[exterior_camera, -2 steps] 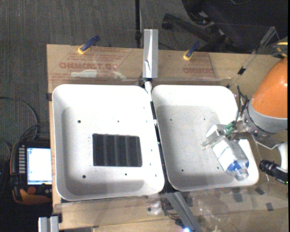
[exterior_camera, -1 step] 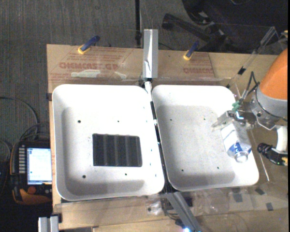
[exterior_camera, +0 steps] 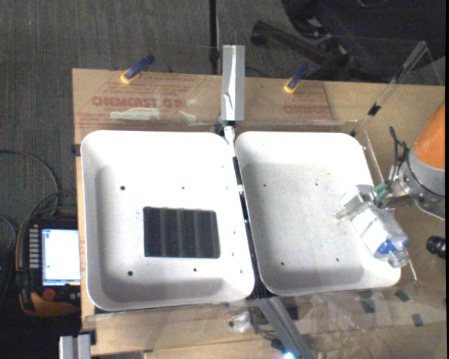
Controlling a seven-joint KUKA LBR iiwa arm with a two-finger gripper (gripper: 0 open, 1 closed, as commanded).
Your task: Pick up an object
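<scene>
A clear plastic bottle (exterior_camera: 376, 232) with a blue cap lies tilted over the right edge of the right bin (exterior_camera: 299, 223), cap end toward the front right. My gripper (exterior_camera: 368, 197) reaches in from the right, just above the bottle's upper end and close to or touching it. The grey wrist and the orange band (exterior_camera: 438, 142) sit further right. A black ribbed rectangular object (exterior_camera: 181, 232) lies flat in the middle of the left bin (exterior_camera: 112, 178).
The two white bins sit side by side on a wooden bench, divided by a narrow gap with a metal post (exterior_camera: 231, 84) at the back. Clamps (exterior_camera: 137, 68) hold a clear sheet at the bench's rear. Cables and a handheld device (exterior_camera: 51, 256) lie on the floor to the left.
</scene>
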